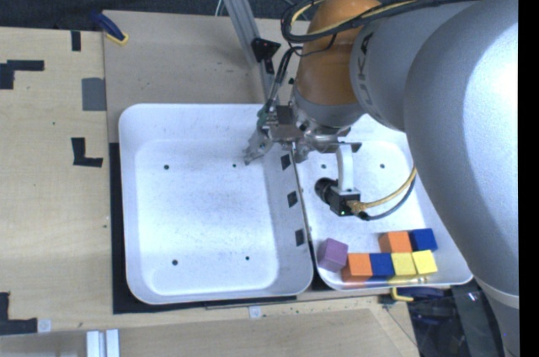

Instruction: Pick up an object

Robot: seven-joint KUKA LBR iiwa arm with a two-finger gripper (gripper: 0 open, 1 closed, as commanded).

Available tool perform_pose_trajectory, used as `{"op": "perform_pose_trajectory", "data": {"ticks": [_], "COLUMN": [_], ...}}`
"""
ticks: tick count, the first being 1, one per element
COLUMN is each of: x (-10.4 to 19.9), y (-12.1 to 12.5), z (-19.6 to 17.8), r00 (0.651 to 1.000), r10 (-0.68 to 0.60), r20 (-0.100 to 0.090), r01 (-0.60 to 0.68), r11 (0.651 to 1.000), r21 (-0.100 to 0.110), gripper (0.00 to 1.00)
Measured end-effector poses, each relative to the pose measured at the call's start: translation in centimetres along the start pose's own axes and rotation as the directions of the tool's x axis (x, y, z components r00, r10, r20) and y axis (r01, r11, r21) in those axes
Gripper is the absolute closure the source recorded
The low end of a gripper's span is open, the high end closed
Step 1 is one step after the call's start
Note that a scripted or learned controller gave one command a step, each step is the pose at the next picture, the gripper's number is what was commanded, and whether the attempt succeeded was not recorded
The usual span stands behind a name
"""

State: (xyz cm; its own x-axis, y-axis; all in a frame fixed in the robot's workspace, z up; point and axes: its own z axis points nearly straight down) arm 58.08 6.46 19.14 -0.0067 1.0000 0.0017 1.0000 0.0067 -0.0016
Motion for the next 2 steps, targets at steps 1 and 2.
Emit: {"op": "perform_pose_trajectory", "data": {"ticks": [1,2], "x": [-2.2,-0.1], "y": [2.6,2.2], "z": [-4.2,0.2], "r00": [1.0,1.0], "r10": [0.006,0.005], "r20": [0.002,0.003], "r01": [-0.006,-0.005], "r11": [1.0,1.0], "r21": [-0.005,0.004], "gripper": [0.0,0.0]}}
